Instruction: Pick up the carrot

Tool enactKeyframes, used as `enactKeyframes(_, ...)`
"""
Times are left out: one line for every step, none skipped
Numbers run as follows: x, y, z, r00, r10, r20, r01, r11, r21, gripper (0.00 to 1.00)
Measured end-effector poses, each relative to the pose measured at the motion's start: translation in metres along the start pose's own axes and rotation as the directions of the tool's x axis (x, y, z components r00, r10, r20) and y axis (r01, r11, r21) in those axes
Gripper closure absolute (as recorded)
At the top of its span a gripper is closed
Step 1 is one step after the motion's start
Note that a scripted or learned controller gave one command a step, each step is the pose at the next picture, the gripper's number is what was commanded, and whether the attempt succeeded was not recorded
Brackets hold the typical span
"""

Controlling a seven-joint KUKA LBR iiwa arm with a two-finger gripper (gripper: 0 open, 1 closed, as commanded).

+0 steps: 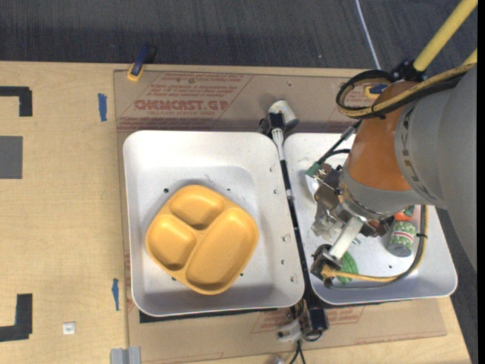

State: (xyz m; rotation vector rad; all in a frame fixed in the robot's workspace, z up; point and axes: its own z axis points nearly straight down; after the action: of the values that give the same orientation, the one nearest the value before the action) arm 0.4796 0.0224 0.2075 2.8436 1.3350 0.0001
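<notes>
My gripper (327, 202) reaches down into the right bin (439, 275), near its left wall, and the grey and orange wrist above hides most of it. A small orange-red piece (402, 217) peeks out past the wrist's right side; it may be the carrot, but too little of it shows to be sure. Just below that piece lies a green can-like thing (402, 236). A green leafy item (347, 265) lies near the bin's front, left of centre. The arm covers much of the bin floor.
The left bin (144, 158) holds a yellow three-compartment plate (201, 237), a little left of centre. A raised divider (286, 196) runs between the two bins. Brown cardboard (189, 101) lies under both bins on the bench.
</notes>
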Motion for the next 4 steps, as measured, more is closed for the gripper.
enactKeyframes(0.035, -0.030, 0.023, 0.781, 0.624, 0.003, -0.624, 0.781, 0.002, 1.00)
enactKeyframes(0.071, -0.060, 0.039, 0.779, 0.627, 0.002, -0.627, 0.779, 0.002, 1.00)
enactKeyframes(0.054, -0.030, -0.035, 0.791, 0.611, 0.000, -0.611, 0.791, 0.000, 1.00)
enactKeyframes(0.044, -0.037, -0.016, 0.779, 0.627, 0.004, -0.627, 0.779, 0.003, 1.00)
